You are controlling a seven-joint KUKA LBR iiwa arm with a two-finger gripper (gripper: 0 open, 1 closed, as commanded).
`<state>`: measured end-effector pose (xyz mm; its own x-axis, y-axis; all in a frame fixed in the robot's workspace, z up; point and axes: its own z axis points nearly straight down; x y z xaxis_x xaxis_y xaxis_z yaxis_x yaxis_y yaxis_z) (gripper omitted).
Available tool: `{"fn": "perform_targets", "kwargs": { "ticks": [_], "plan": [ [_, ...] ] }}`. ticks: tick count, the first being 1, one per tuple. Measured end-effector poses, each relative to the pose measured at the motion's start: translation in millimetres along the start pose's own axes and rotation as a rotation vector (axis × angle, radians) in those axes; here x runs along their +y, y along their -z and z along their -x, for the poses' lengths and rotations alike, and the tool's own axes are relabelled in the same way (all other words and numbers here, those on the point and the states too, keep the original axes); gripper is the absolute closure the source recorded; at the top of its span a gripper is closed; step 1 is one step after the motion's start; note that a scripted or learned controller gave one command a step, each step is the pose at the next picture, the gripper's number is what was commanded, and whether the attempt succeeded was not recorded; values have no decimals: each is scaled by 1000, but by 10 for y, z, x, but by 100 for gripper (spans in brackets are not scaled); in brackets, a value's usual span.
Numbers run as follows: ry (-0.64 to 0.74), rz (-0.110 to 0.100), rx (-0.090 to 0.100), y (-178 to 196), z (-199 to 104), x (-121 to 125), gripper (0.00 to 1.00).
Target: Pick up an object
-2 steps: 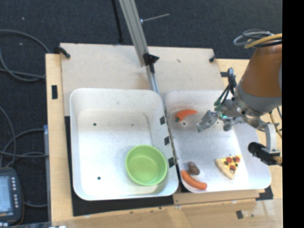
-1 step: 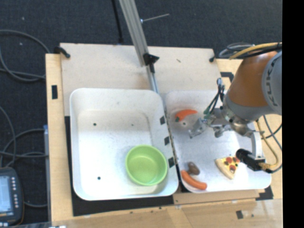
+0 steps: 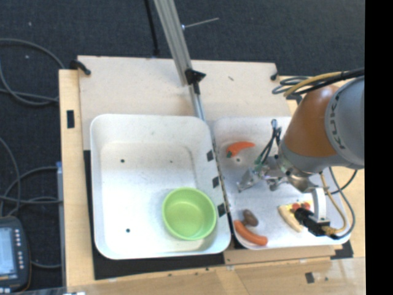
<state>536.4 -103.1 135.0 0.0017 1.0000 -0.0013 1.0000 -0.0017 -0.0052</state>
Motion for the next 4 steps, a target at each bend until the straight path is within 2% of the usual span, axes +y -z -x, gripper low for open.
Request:
{"fn": "perform_targets", "kwargs": {
  "ticks": [1,2,3,4],
  "plan": [
    [0,3,-1,-359,18,-1,0],
    [-4,10,2,-234,16,16,100],
    [4,11,0,225,74,83,100],
    [5,13,1,790,50,9,100]
  ]
}}
